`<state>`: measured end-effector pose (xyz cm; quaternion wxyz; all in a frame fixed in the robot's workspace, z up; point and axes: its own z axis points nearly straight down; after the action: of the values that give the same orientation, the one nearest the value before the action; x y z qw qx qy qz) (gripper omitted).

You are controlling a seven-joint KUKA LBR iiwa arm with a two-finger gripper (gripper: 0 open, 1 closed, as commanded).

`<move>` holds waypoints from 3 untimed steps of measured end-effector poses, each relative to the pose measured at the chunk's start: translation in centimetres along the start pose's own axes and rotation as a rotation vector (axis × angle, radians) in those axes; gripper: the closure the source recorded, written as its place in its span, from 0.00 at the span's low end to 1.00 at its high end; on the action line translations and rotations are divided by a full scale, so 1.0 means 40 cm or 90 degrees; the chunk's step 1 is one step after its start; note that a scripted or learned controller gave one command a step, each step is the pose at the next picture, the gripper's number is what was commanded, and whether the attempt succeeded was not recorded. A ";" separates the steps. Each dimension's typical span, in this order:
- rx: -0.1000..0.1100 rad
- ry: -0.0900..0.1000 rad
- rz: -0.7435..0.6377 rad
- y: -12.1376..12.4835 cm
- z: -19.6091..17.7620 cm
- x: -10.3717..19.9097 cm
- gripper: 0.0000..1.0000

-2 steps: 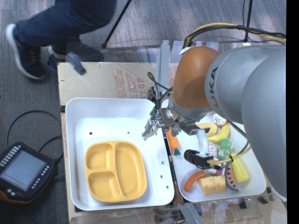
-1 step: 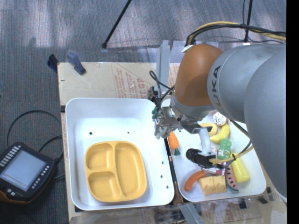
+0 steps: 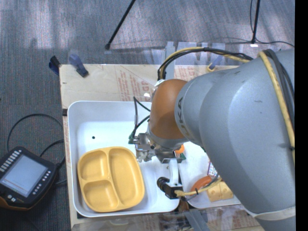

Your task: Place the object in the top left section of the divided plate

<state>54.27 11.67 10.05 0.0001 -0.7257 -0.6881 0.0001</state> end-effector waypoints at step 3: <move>-0.002 0.000 0.021 0.249 -0.225 -0.145 0.00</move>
<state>63.89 5.34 19.04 -0.0013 -0.7368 -0.6762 -0.0011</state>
